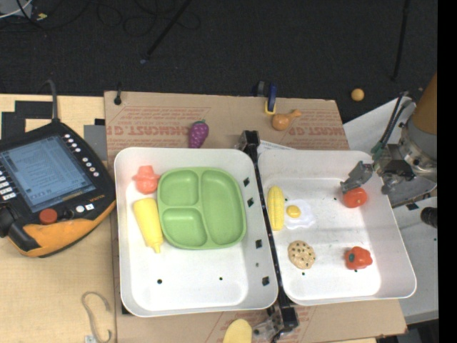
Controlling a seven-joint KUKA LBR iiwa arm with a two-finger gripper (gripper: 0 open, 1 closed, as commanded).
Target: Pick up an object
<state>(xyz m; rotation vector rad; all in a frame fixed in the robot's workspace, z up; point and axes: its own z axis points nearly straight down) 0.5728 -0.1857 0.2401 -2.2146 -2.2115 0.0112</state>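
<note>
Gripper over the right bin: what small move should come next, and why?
Probably lower a little and close. The gripper sits at the red tomato near the right bin's far edge, one finger beside it, and nothing shows it gripped yet.

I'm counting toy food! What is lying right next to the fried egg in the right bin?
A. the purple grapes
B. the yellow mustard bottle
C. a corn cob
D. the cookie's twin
C: the corn cob lies along the left side of the fried egg in the right bin.
</note>
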